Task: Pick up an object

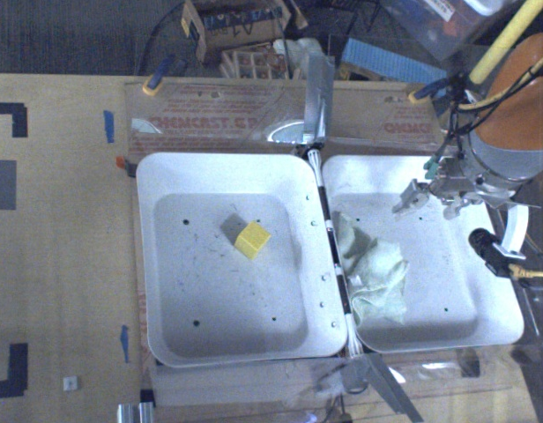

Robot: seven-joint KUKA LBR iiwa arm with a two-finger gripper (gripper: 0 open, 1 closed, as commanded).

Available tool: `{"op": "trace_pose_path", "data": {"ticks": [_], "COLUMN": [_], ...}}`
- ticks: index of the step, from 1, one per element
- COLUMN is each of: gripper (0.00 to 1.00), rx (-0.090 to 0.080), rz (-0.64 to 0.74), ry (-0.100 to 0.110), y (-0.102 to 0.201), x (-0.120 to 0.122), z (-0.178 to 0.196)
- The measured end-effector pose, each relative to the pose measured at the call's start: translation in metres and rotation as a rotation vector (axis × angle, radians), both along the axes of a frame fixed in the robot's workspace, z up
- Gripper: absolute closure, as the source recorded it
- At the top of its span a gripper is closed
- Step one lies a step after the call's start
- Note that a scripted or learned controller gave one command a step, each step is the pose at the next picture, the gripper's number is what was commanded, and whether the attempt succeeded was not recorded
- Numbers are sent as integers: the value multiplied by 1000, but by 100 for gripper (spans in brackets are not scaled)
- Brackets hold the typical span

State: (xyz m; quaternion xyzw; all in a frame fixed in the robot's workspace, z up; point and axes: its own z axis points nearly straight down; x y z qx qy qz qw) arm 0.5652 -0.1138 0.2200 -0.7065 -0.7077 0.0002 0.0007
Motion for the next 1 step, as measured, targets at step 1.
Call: {"op": "trace_pose_path", "data": {"ticks": [1], "gripper": [0], "rx": [-1], "rz": [86], "ry": [-4], "y": [62], "x": [71], "z": [3]}}
